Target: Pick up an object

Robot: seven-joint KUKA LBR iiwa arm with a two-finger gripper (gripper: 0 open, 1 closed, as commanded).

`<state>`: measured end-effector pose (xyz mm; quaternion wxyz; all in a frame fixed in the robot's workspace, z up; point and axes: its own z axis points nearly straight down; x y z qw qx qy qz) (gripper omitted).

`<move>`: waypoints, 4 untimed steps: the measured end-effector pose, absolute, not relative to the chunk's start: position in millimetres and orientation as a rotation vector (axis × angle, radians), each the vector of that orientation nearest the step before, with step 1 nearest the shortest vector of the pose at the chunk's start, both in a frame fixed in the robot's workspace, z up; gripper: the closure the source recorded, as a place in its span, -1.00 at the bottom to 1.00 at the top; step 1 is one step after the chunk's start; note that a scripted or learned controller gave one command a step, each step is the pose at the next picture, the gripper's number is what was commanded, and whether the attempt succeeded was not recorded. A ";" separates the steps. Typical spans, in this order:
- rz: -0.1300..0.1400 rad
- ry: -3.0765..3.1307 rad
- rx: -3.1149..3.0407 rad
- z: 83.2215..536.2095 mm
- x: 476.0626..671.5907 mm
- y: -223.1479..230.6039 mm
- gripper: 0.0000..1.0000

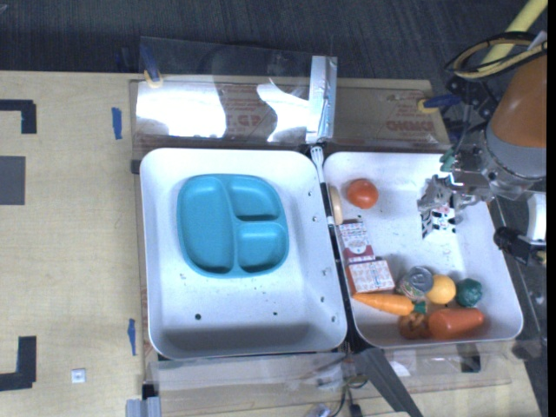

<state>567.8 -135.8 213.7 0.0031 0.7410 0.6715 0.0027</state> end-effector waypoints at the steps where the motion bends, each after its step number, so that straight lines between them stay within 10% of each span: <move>1: 0.006 2.105 2.323 221.7 567.8 -136.0 1.00; 3: 0.007 1.828 2.549 349.4 523.3 -110.9 1.00; 4: -0.017 1.818 2.574 246.5 579.9 -86.8 1.00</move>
